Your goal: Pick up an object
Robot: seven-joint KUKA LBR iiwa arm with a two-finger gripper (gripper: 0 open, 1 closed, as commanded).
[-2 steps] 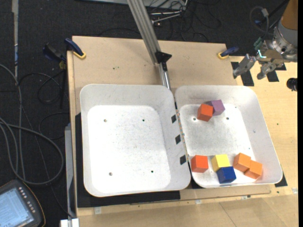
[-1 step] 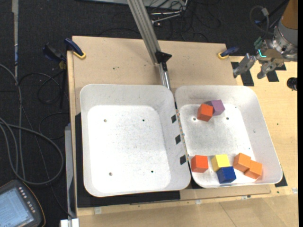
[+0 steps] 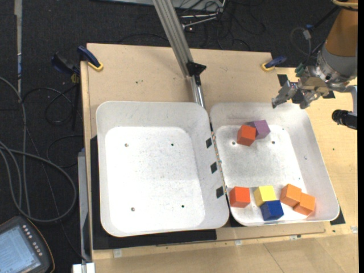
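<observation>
Orange block touching purple block, partly hiding it; gripper above bin rim, blurred, state unclear.

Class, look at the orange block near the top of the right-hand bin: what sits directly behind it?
A purple block sits behind the orange block, touching it. The orange block covers the purple one's lower left part, so that part cannot be seen.

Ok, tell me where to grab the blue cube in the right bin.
Come straight down on the blue cube and close on its left and right faces. The yellow cube presses against its far side, and the bin rim lies close to its near side. Its left and right flanks look freest.
</observation>
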